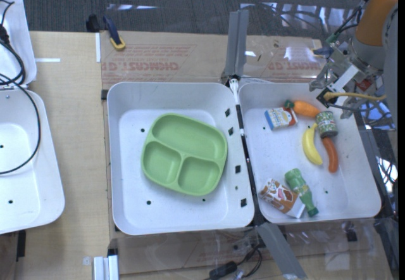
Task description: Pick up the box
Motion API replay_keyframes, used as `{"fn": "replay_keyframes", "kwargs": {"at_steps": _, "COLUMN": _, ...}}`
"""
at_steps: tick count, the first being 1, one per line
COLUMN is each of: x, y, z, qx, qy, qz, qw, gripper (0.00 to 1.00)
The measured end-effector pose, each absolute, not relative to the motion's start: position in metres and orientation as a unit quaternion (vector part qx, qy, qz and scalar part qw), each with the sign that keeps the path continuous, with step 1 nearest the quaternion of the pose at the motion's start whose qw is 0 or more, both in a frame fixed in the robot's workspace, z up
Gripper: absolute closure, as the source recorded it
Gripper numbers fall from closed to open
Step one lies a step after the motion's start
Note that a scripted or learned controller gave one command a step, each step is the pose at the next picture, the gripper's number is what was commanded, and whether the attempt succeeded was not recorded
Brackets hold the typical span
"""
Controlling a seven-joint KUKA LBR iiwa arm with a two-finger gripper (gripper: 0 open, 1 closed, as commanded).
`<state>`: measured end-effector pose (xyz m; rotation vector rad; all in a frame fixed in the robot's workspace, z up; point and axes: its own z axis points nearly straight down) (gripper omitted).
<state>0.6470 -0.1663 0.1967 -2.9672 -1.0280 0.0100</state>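
Plainly the main risk is picking the wrong thing, since two items in the right bin (354,206) could pass for a box: a small blue-and-white box (280,118) near the bin's far left corner, and a brown-and-white carton (282,196) lying near the front edge. The claw (333,87) hovers at the bin's far right corner, above everything; whether it is spread or pressed together cannot be told from this angle, and nothing shows between its tips. The blue-and-white box lies just beside an orange carrot (306,108), so a descent slightly off could nudge the carrot or catch both. The carton touches a green bottle (301,191), which crowds one side and could be dragged along. A small jar (326,125), a banana (311,146) and a second carrot (330,153) lie between the claw and the carton. The left bin (123,165) holds a green divided plate (183,154), well apart from the work on the surface (69,82).
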Motion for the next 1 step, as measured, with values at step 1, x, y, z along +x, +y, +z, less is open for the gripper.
{"fn": "replay_keyframes", "kwargs": {"at_steps": 1, "x": 0.6503, "y": -0.1204, "z": 0.3483, "qx": -0.939, "qy": -0.343, "qz": 0.0045, "qw": 0.001, "gripper": 0.0}}
